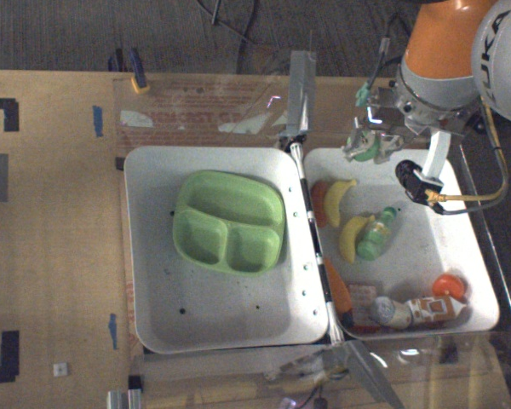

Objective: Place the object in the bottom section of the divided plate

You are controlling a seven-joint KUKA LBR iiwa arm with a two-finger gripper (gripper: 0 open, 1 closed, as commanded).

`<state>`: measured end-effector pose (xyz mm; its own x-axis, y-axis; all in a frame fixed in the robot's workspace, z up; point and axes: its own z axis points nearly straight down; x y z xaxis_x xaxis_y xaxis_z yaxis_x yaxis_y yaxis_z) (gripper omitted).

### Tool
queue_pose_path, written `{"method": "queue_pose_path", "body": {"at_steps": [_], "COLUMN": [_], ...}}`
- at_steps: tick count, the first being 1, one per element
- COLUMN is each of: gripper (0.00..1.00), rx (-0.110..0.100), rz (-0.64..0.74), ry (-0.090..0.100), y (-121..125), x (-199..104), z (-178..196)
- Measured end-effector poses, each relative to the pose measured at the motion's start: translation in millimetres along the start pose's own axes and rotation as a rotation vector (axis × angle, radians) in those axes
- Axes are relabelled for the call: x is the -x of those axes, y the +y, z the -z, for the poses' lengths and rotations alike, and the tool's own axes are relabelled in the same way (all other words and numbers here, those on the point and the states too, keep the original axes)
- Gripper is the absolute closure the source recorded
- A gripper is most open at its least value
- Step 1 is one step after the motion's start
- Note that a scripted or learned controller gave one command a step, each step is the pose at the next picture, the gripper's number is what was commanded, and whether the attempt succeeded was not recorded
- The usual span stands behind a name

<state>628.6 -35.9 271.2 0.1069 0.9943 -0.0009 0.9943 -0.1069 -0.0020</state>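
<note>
Object to place: not settled by the task wording; candidates are lying in the right bin (485, 309), well apart from the plate. None is sitting on the plate yet.
Green bottle (376, 235): lying tilted, touching the lower banana (353, 237), near the bin's middle.
Upper banana (336, 198): lying close to the bin's left wall, just beside an orange-red item (319, 201).
Divided plate (230, 221): green, sitting in the upper half of the left bin (153, 313), rotated at a slant. One long section is running along the upper edge; two smaller sections are facing the lower edge. Which of them counts as the bottom section is a judgement; the two lower ones are the likely pair.
Gripper (370, 147): hanging over the upper left corner of the right bin, above the bananas. A pale green shape is showing at the fingertips, but whether it is a held thing or part of the tool cannot be told; finger spacing cannot be told either.
Arm: reaching in from the right, so its cable (460, 198) is draping across the right bin's upper edge.
Surrounding items: an orange-capped piece (448, 285) and a lying bottle (409, 312) are crowding the lower edge.
Obstruction: the metal divider (300, 100) and the two bin walls are standing between pick area and plate; a carried object would need lifting over them.
</note>
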Motion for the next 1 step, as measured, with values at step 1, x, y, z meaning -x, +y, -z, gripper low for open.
{"method": "queue_pose_path", "body": {"at_steps": [1], "gripper": [1.00], "rx": [-0.001], "rz": [-0.058], "ry": [0.002], "y": [-8.0], "x": [-58.6], "z": [-16.2]}}
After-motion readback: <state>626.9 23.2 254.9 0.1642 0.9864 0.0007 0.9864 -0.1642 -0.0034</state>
